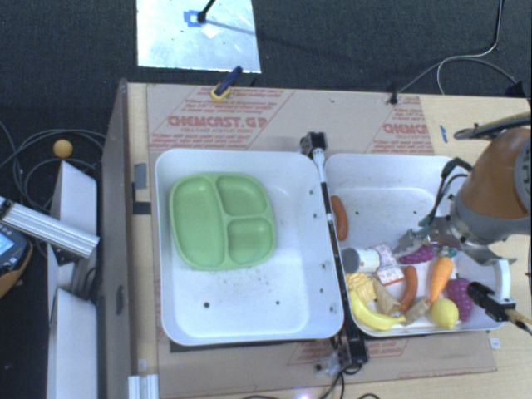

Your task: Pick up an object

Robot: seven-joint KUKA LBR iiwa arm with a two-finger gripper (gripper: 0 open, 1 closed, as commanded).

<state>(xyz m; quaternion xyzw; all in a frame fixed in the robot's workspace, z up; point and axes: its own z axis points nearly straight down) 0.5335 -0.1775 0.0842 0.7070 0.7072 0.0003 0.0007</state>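
Toy foods point(407, 285) lie heaped in the right shallow white bin's point(382, 185) near corner; the left shallow white bin point(249, 306) bears 1 green 3-compartment plastic plate point(223, 220). Above the heap hangs the gripper point(426, 241); its grip cannot be told.

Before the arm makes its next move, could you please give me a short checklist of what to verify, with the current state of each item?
1. Objects available to pick: ok. The right bin holds a pile including a banana, a carrot, a lemon and grapes.
2. Arm over the pile: ok. The gripper sits above the pile's upper edge.
3. Object between the gripper's fingers: cannot tell.
4. An isolated target: ok. A hot dog lies apart by the right bin's left wall.
5. Left bin contents: ok. A green divided plate lies flat there.
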